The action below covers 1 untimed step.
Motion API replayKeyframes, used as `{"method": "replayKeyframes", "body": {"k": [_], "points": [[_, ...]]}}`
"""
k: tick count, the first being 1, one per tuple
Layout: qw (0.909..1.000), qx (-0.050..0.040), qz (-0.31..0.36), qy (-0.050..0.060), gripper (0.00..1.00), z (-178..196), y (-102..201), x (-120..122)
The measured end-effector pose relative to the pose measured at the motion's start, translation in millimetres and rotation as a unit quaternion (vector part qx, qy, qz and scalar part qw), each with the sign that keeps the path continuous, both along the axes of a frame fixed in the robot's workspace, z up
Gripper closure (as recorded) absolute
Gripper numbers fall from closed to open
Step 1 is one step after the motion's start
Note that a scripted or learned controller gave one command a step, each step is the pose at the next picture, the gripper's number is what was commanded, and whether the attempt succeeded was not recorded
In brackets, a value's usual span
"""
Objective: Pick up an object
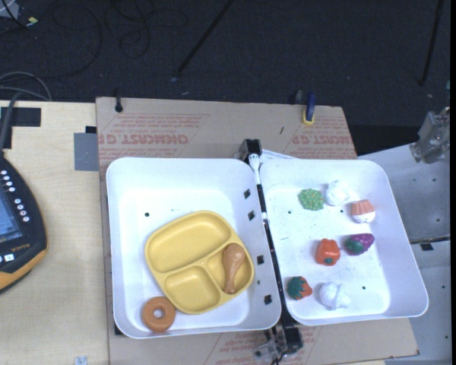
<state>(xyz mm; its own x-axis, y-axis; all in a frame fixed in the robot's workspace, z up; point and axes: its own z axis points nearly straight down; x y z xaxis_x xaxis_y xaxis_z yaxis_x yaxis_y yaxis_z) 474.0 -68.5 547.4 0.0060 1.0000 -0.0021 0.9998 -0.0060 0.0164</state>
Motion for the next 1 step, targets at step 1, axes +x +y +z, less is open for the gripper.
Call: {"method": "replayKeyframes", "body": {"k": [1], "points": [[0.9999, 0.001, 0.004, 0.014, 1.0, -96.6, 24.1, 29.0]]}}
